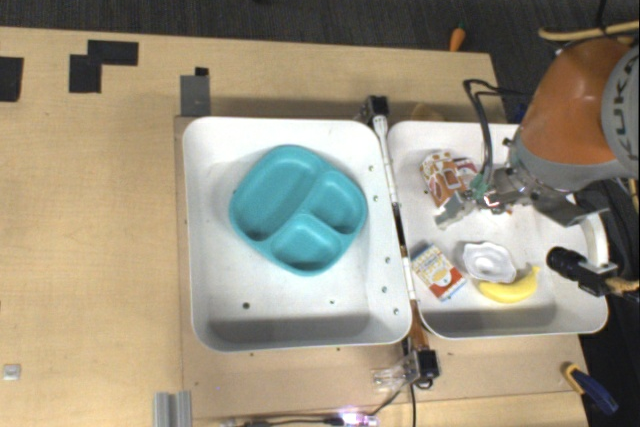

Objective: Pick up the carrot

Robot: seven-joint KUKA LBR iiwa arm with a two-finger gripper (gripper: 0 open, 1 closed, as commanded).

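Note:
My gripper (pixel 458 205) hangs low over the middle of the right bin (pixel 560 315), reaching in from the right under the arm's orange band (pixel 565 105). It sits just below a crumpled red-and-white packet (pixel 444 172) and above a small orange-and-white carton (pixel 437 272). The arm covers the right part of this bin.
A white cup-like object (pixel 488 261) and a yellow banana (pixel 509 289) lie near the right bin's front wall. The left bin (pixel 215 315) holds a teal divided plate (pixel 298 207). A narrow divider (pixel 392 205) separates the bins. Black cables (pixel 482 110) loop near the wrist.

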